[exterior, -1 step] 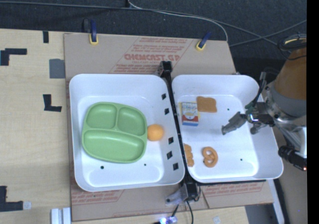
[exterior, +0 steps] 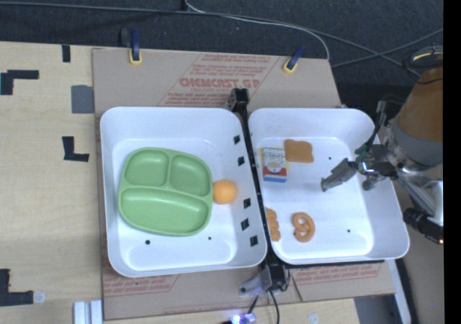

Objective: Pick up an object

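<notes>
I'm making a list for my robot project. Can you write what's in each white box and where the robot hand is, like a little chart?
left bin: green divided plate, orange ball beside it
right bin: small carton, toast slice, pretzel, orange snack by the left wall
gripper: over the right bin, reaching in from the right, holding nothing

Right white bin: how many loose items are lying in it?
4: a toast slice and small carton near the back, a pretzel in front, an orange piece against the left wall.
</notes>
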Controlling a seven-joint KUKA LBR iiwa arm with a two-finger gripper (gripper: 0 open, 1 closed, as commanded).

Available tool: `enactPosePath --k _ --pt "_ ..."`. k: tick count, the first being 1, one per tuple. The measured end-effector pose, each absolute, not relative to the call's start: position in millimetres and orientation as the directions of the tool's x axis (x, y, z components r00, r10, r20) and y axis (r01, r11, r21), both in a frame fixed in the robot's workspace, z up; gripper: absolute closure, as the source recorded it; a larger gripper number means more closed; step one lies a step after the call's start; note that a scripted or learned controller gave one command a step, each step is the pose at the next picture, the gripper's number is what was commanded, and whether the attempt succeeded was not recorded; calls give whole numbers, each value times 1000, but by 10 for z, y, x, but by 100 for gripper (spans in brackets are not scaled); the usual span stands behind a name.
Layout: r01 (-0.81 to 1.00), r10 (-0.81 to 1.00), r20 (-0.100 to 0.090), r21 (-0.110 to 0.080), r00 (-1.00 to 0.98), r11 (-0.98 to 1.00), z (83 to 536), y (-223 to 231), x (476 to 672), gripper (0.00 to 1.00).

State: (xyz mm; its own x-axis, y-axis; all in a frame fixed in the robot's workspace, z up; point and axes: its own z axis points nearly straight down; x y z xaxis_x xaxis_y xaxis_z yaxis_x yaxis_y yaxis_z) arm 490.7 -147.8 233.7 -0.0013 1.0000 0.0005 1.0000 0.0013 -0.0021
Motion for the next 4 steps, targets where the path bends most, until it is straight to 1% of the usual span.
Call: enactPosePath --k 1,2,3,4 --pt "1000 1000 2 -8 0 0 1692 -1455 4898 0" --pt "1000 1000 2 -7 -1 1 1213 -1366 4857 0" --pt "1000 1000 -1 -1 0 0 833 -1364 4854 0" --pt "1000 1000 -3 2 0 0 962 -1373 4865 100"
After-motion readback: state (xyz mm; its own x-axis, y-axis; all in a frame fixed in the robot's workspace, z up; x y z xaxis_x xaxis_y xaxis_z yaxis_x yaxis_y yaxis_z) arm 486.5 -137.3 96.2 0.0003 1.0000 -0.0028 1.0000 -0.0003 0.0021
